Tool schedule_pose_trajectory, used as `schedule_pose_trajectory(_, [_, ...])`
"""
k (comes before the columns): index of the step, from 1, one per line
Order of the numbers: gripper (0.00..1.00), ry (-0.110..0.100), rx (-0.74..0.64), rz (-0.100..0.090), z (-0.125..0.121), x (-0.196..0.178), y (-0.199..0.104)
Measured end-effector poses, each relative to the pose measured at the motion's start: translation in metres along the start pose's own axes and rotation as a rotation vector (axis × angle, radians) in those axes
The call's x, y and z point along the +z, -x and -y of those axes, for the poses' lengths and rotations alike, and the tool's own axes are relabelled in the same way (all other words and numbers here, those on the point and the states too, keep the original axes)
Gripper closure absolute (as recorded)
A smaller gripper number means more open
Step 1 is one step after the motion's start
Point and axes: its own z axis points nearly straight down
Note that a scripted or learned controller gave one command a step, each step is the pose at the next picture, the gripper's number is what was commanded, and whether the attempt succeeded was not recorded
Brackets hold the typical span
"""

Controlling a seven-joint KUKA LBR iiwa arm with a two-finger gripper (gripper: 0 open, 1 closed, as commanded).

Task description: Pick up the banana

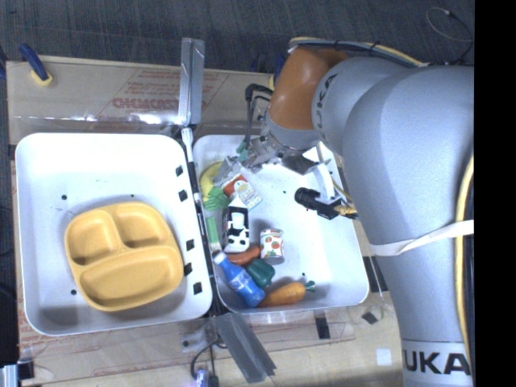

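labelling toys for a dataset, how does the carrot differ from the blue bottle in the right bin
The carrot is orange with a green tip; the blue bottle is blue with a white cap. The carrot lies almost parallel to the bin's near wall, green end to the right; the bottle lies at a slant, cap toward the upper left. The carrot tapers; the bottle is straighter-sided. Both lie flat in the right bin's near corner, close together.

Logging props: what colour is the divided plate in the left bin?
Yellow-tan; the divided plastic plate shows best in the camera view.
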Motion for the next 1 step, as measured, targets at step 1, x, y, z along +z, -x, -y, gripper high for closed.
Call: schedule_pose_trajectory(1, [1.0,-0.001,-0.005,-0.002,-0.0009,-0.0094,-0.0015])
